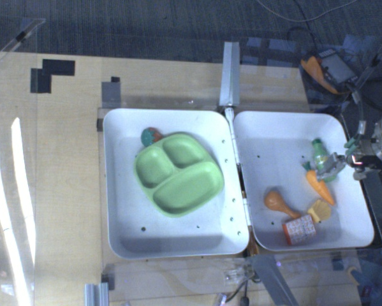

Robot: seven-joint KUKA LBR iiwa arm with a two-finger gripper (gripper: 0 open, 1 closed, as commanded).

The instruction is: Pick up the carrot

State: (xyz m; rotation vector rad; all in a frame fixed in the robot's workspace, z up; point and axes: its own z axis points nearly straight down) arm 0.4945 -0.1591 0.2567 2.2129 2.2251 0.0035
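Left shallow white bin (pixel 117 171): a light green plastic divided plate with three compartments (pixel 179 174) is seen near the middle, slightly tilted in plan. A small round teal-and-red object (pixel 151 134) is half hidden behind the plate's upper-left rim; what it is can't be made out.

Right shallow white bin (pixel 273 145): an orange pear-shaped toy with a narrow neck (pixel 280 203) is lying in the lower middle. Just right of it, a small red-and-white can on its side (pixel 299 229) is seen, label print too blurred to be read, with a tan block (pixel 319 211) touching its upper right. The orange tapered carrot (pixel 320 187) is lying diagonally near the right wall, its upper end covered by the grey two-finger gripper (pixel 331 164). A green bottle-like item (pixel 318 149) is partly masked just above. Gripper state cannot be told at this resolution; the arm is cut off at the right edge.
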